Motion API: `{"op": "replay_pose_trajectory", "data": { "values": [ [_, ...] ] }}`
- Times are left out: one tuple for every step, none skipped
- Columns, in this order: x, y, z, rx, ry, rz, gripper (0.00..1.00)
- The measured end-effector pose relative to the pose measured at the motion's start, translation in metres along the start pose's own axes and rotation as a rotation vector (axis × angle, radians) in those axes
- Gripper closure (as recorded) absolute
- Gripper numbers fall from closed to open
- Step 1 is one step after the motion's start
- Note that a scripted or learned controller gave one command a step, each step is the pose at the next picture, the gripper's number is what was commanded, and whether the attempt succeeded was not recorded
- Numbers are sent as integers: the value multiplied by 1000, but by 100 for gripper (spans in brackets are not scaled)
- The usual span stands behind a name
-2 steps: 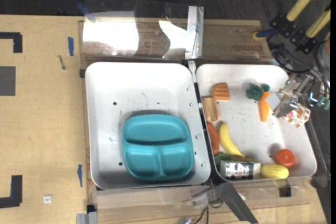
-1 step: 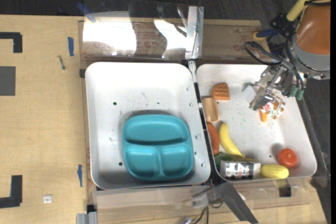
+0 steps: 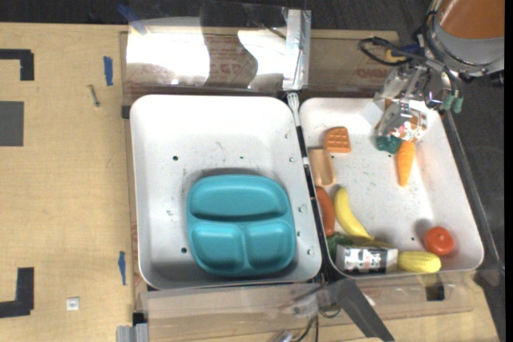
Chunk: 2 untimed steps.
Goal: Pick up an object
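The jaws are sitting in a tangle of metal and cable, and whether they are standing apart or together cannot be told; the gripper [image 3: 401,118] is hanging over the far part of the right bin [image 3: 469,196], with nothing visibly clamped in it.

Working from the near edge outward: a dark can [image 3: 366,258] is lying on its side against the near wall, a yellow piece [image 3: 419,261] just beside it; a tomato [image 3: 438,239] is sitting near the corner; a banana [image 3: 349,214] is lying next; farther back, the carrot [image 3: 406,162] is lying with its green top pointing at the gripper, apparently touching it.

Judgement: the carrot is looking like the likely target, being closest and well apart from the other items; a good pick is calling for a descent centred on the orange body rather than the leafy end, closing across its narrow width, then lifting straight up clear of the bin wall; a tip-end grip is risking a slip.
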<state>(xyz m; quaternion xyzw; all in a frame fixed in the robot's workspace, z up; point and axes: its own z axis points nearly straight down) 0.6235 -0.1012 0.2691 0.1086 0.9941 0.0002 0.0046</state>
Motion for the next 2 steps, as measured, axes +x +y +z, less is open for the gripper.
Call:
{"op": "replay_pose_trajectory", "data": {
  "values": [
    [-17,37,-37,-1,-3,-135,100],
    [-10,26,-11,-1,6,-319,100]
  ]
}}
